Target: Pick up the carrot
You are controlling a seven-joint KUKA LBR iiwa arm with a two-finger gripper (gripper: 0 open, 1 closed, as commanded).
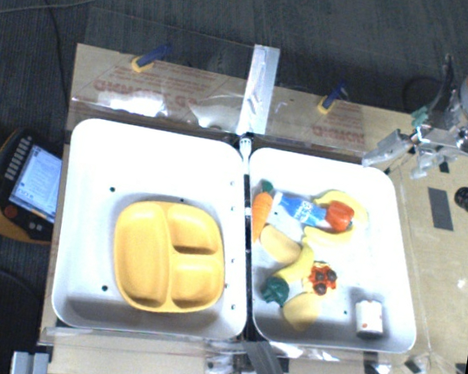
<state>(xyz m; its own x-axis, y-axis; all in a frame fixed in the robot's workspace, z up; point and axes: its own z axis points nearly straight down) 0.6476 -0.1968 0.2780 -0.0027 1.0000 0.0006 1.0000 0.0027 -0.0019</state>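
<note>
My claw (pixel 395 151) hangs beyond the right white plastic bin's (pixel 400 252) far corner, grip state indeterminable. Small orange carrot (pixel 260 213) lies against that bin's left wall.

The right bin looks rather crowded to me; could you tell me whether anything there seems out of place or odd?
Nothing looks spilled or damaged. The right bin holds a jumbled pile, and the carrot lies pressed against its left wall, beside the blue-and-white packet.

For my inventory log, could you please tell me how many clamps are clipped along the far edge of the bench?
2. One clamp sits beyond the left bin, which holds the yellow divided plate. The other clamp sits beyond the right bin. More could be hidden elsewhere.
</note>
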